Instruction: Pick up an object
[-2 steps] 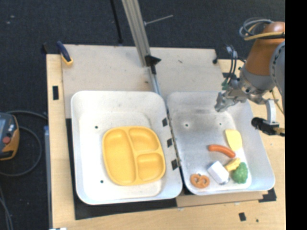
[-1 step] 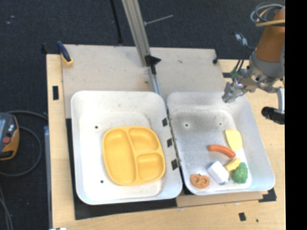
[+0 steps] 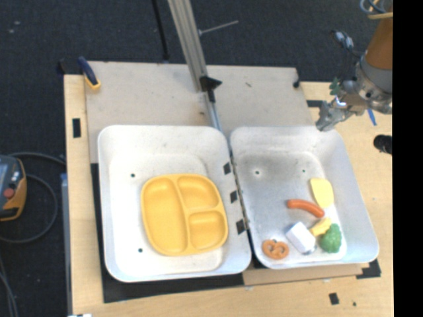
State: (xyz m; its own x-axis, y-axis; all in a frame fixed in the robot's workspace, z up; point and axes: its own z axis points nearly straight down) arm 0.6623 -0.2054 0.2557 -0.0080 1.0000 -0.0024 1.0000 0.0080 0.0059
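The right bin holds several small items near its front right corner: a yellow slice, an orange-red sausage, a white block, a small yellow piece, a green broccoli and an orange pretzel. My gripper hangs at the bin's far right corner, above its rim and well behind the items. Nothing shows between its fingers.
The left bin carries a yellow divided tray. A metal post rises behind the gap between the bins. A blue and yellow clamp lies at the bench's far left corner. An orange device sits off the bench at left.
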